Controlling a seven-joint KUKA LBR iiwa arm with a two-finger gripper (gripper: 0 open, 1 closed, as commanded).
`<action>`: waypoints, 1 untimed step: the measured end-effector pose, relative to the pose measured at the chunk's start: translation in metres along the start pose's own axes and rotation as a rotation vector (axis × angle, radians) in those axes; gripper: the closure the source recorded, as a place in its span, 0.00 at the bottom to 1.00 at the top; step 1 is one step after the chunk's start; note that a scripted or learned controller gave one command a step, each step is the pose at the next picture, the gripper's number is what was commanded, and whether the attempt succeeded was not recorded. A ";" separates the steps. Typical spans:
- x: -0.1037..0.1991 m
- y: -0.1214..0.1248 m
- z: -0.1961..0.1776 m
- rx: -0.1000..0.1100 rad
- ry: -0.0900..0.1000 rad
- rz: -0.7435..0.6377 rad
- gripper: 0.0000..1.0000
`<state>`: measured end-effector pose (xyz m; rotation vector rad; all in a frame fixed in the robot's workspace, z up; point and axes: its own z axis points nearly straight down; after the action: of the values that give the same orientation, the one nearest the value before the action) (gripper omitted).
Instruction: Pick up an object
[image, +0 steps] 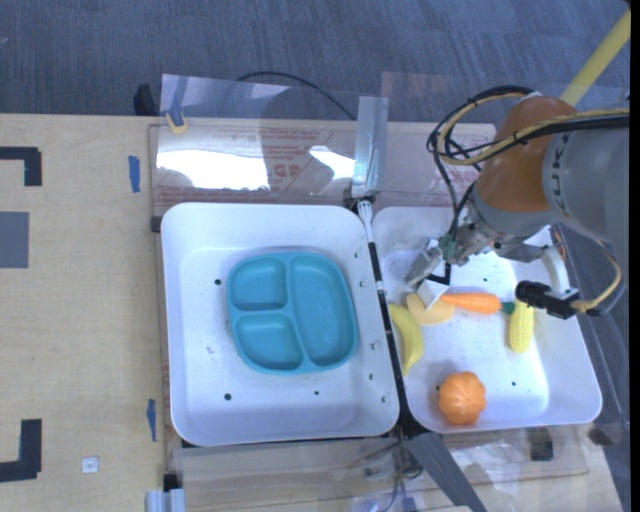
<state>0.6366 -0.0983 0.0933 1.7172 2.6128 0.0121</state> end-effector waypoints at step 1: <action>-0.002 0.002 -0.013 -0.008 -0.006 0.002 1.00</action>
<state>0.6392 -0.0993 0.1064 1.7143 2.6037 0.0169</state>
